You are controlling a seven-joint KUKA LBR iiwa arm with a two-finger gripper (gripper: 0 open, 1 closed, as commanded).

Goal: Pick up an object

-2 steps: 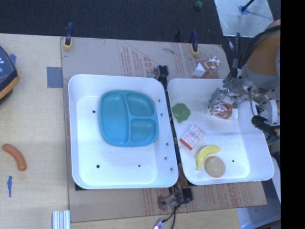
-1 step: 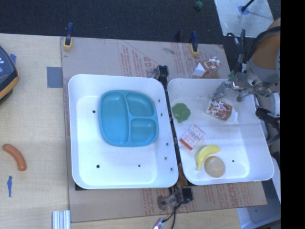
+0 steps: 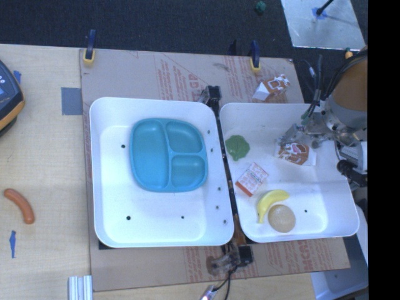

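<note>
We see the grey metal two-finger gripper low at three o'clock in the right shallow white plastic bin, touching the small brown-and-white printed packet that lies just below it; we cannot tell whether its jaws are parted or clenched, nor whether anything sits between them. To do this well, we judge the fingers should straddle the flat packet's short side and press down before closing, since thin wrappers slip. Nearby at seven o'clock lie a red-and-white sachet, a yellow toy banana touching a tan round ball, and a green leafy lump; none crowds the packet.
</note>
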